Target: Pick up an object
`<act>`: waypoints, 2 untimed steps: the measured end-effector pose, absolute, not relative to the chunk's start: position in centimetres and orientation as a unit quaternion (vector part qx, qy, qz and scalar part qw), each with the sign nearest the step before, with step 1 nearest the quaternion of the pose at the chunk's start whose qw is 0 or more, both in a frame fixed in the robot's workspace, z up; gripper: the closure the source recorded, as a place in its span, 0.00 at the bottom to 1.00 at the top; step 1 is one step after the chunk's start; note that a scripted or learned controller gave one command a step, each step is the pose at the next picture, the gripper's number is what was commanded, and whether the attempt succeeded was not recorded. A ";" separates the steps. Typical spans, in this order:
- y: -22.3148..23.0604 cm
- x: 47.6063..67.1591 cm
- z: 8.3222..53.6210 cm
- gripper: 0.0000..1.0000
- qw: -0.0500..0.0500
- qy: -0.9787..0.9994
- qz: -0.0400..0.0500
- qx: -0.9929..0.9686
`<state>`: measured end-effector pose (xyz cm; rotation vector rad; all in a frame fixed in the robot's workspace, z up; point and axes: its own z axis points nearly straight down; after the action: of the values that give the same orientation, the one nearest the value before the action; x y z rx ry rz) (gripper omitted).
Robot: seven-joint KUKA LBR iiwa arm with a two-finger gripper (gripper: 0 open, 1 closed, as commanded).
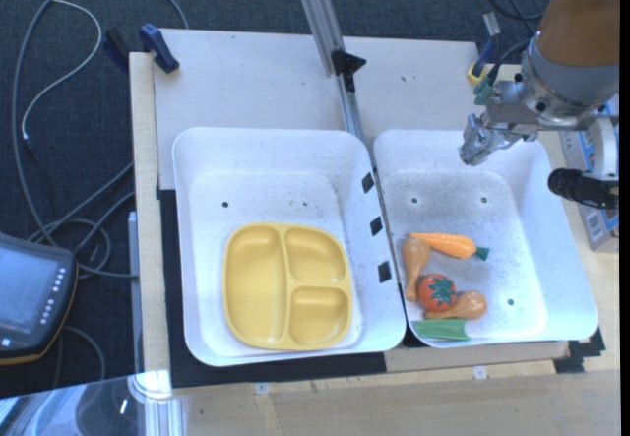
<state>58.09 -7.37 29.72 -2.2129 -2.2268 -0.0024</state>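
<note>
A pale surface (256, 80) is standing on dark carpet, with grey cables (59, 50) looping across the floor at the left and a dark screen device (30, 301) lying at the lower left edge. A blue clamp (159, 47) is gripping the surface's far left corner, and a metal rail (320, 1) is slanting down to the gap between the two white bins. The left bin (197, 168) is holding a yellow divided plate (288, 284). The right bin (532, 227) is holding a cluster of toy foods near its front left corner: an orange carrot (445, 244), a tan drumstick (414, 260) just beside it, a red tomato (437, 292) touching a tan piece (470, 304), and a green piece (440, 329) lying along the front wall. The arm is reaching in from the right, and the tool (475, 146) is hovering over the far edge of the right bin, well apart from the toy foods; nothing is showing between its tips, and whether it is released or clenched cannot be told.
</note>
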 end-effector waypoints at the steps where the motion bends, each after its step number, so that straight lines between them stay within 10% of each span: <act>1: -2.8 56.7 28.1 1.00 0.002 -0.709 0.001 -0.705; 2: 2.8 56.6 28.0 1.00 0.002 -0.710 0.000 -0.705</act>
<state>56.64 2.80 28.03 -2.2103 -2.2263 -0.0003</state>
